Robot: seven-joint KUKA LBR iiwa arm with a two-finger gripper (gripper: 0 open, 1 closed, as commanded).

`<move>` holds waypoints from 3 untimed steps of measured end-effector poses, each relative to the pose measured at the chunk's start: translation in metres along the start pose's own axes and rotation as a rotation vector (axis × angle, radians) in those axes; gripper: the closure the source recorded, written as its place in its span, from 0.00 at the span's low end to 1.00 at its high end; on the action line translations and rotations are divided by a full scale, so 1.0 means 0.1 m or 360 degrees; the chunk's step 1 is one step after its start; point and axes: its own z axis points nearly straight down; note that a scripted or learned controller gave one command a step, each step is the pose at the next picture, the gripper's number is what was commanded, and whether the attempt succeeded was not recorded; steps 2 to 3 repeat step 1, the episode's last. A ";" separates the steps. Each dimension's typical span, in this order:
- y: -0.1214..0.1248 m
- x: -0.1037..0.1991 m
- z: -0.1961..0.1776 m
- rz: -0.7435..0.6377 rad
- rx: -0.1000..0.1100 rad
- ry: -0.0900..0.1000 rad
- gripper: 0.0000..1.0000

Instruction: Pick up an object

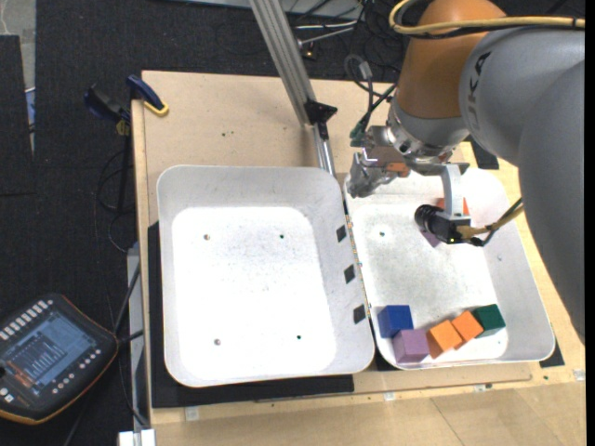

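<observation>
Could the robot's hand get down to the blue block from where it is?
Probably yes. The blue block lies uncovered at the near end of the right bin, beside the purple block, and the hand hangs over the same bin's far end.

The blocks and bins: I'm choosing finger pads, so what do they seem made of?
The blue block, purple block, orange block and green block look like matte painted wood or foam, showing no glare. The right bin looks like smooth white plastic, speckled with scuffs.
</observation>
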 end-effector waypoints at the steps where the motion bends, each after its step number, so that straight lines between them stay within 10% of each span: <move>1: 0.03 0.60 -0.12 0.0000 0.0001 0.0000 1.00; 3: 0.03 0.60 -0.12 0.0000 0.0001 0.0000 1.00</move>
